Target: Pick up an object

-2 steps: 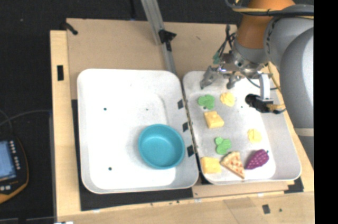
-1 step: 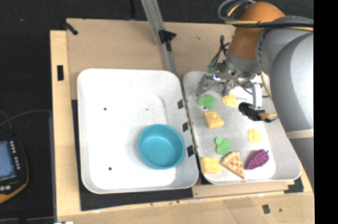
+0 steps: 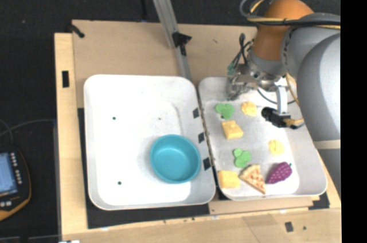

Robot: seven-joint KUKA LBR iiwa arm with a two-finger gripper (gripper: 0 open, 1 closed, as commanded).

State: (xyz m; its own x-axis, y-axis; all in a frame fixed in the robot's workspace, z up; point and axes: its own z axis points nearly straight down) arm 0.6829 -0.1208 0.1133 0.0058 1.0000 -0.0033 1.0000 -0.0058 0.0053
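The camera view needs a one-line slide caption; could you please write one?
End effector poised over right bin of toy foods; blue bowl in left bin.

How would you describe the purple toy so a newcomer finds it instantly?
Look at the right bin, the one full of small toy foods. Go to its near right corner: the bunch of grapes lies there, just right of the pizza slice. It is the one purple piece among yellow and green ones.

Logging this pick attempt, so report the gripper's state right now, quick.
Gripper: low over the far end of the right bin, just above the green toy; open or closed cannot be told, and nothing is seen held.
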